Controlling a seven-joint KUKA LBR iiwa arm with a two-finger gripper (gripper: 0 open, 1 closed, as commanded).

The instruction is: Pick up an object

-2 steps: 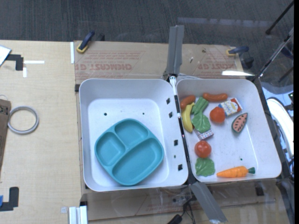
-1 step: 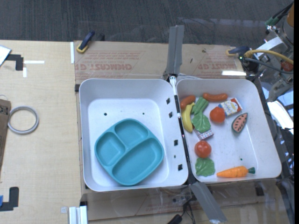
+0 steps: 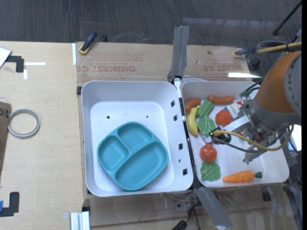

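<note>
end effector hangs low in the right bin near the carrot, likely lining up a pick; open or closed: cannot tell.

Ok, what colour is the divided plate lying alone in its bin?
The divided plate is turquoise blue, seen best in the camera view.

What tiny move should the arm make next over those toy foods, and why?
Probably ease down toward the toy carrot. It lies alone near the right bin's front wall, close to the gripper, whereas the banana and green leaves are crowded together.
</note>
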